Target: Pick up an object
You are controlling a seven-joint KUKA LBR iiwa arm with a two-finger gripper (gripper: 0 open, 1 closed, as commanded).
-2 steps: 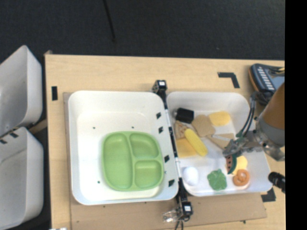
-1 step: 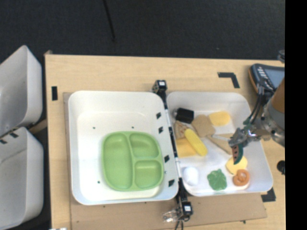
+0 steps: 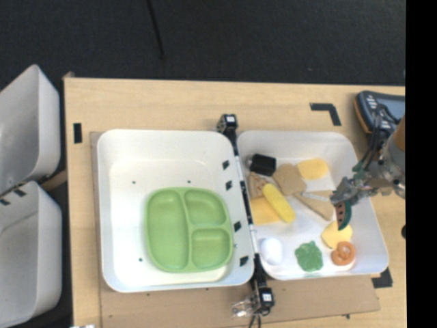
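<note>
So the gripper [image 3: 343, 207] is hanging low over the right bin [image 3: 362, 157], can't tell if it's open or closed on anything. Just below it sits a pale yellow piece [image 3: 334, 236] with an orange ring [image 3: 344, 253]; a green lump [image 3: 309, 256] lies left of those.

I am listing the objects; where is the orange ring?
The orange ring lies in the right bin, near its front right corner, beside the green piece.

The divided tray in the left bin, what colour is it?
Light green; the divided tray shows plainly in the camera view, lying in the left bin.
</note>
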